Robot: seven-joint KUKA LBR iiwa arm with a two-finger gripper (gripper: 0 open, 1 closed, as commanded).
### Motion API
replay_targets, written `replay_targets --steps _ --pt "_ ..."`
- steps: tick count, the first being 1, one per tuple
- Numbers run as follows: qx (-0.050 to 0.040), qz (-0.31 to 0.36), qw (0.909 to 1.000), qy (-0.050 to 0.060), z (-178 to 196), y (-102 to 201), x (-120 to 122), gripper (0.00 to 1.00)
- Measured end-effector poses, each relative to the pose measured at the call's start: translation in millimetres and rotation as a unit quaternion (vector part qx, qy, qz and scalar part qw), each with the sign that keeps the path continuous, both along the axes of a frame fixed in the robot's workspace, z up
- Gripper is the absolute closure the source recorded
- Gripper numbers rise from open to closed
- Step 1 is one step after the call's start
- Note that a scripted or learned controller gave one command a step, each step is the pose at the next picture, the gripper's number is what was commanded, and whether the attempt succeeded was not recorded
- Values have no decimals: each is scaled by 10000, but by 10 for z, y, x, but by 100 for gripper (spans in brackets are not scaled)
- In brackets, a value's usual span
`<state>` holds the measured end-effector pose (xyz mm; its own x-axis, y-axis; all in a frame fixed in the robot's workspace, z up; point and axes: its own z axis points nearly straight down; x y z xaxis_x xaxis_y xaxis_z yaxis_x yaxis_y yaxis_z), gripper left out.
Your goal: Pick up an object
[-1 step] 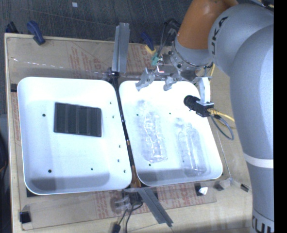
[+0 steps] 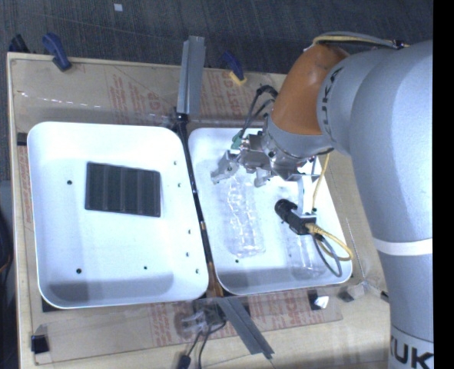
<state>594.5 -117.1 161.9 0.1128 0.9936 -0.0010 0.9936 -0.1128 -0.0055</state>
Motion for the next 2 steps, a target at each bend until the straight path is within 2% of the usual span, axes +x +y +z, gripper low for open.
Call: replay_targets --steps 1,2 --pt "-3 -672 9977 -30 -689 -111 -176 0" --pt "4 -804 9968 -19 -191 -568 55 0"
